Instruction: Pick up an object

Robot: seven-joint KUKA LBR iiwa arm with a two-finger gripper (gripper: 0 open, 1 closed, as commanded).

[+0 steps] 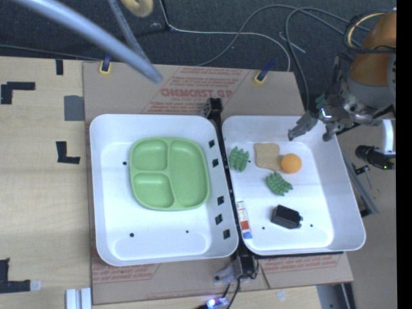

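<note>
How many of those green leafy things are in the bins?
2, both in the right bin: one leafy piece near the divider beside the tan block, the other below the orange ball.

worktop [38, 192]: pale wood-grain surface with dark angular markings along its left part
cardboard sheet [193, 85]: brown, printed with red lettering, lying flat on the worktop under both bins
left bin [109, 237]: shallow, white, resting on the cardboard
right bin [335, 227]: shallow, white, touching the left bin along a shared middle edge
clamps [105, 66]: yellow, two at the cardboard's far edge
</note>
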